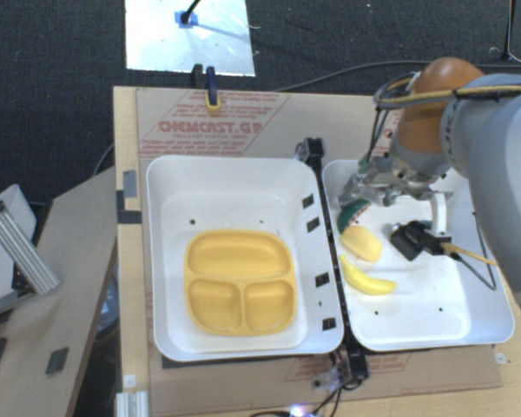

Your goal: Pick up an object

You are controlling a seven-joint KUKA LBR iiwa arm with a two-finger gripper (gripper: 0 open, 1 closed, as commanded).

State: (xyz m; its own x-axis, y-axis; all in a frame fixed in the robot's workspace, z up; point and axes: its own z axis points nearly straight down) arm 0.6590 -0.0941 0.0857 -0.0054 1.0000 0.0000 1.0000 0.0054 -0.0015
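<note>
My gripper (358, 196) is low in the right bin (434, 320), near its far left corner. A small dark green thing (353, 209) shows right at the gripper's tip; I cannot tell whether it is gripped. Just in front of it lies a pale yellow rounded object (362, 243). A yellow banana (367, 280) rests a little nearer the front, close to the bin's left wall.
The left bin (169, 233) holds a yellow divided plate (240, 281) in its middle. A black divider with clips (326, 233) runs between the two bins. The grey arm with its orange band (434, 102) comes in over the right bin's far right.
</note>
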